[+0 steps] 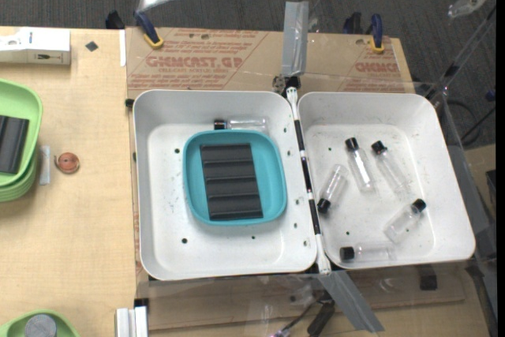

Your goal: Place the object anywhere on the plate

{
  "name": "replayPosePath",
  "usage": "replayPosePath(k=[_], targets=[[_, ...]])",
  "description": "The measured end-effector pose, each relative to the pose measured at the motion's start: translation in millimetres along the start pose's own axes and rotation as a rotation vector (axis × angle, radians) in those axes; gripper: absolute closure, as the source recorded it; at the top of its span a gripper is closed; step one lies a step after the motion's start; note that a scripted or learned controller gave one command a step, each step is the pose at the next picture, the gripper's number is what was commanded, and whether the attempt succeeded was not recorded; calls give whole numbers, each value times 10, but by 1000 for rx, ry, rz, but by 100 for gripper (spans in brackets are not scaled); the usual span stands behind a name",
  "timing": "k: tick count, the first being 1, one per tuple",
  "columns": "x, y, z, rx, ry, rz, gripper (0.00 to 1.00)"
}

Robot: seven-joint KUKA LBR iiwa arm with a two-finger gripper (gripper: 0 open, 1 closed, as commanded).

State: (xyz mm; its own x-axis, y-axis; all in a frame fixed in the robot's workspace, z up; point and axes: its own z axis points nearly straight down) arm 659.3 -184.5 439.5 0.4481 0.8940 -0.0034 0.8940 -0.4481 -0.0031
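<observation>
From above, two white bins sit side by side on the bench. The left bin (158,241) has a blue plate (272,170) in it. A black ridged block (230,181) lies on the plate. One clear little tube with a black cap (237,124) lies in the left bin, just behind the plate, off it. The right bin (442,170) has five more clear tubes (359,162) with black caps, spread apart. A green tray (20,142) sits on the wooden bench at the far left. The claw's state cannot be told.
</observation>
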Motion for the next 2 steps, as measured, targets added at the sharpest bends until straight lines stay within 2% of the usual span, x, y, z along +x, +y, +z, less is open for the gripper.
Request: replayPosePath(k=[2], targets=[[0, 0, 0, 0, 0, 0, 0]])
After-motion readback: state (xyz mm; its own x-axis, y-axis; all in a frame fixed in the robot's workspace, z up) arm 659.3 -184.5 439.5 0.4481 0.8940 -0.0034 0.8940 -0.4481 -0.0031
